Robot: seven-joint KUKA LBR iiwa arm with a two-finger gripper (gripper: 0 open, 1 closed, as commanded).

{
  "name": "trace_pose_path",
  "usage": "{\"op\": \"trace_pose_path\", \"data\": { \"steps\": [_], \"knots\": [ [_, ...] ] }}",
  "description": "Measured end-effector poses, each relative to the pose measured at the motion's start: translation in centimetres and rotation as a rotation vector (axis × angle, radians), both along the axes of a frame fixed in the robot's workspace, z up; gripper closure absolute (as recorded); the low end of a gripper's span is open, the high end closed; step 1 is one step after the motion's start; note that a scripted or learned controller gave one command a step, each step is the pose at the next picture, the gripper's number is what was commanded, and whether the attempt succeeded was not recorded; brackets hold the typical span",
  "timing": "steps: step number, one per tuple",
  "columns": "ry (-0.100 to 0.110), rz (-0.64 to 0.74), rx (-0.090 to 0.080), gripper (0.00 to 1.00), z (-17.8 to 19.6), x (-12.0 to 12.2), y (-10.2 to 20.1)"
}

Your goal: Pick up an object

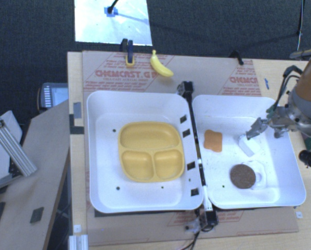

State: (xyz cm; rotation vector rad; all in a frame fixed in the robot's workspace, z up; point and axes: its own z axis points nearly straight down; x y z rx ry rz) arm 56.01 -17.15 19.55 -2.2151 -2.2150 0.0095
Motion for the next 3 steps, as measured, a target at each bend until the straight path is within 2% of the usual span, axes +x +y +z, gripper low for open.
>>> {"op": "trace_pose_path", "data": {
  "steps": [1,3],
  "knots": [
    [-0.012,0.003,-0.002,0.0,0.6,0.3,0.0],
    [-0.008,0.002,-0.001,0.0,-10.7,0.8,0.0]
  ]
}}
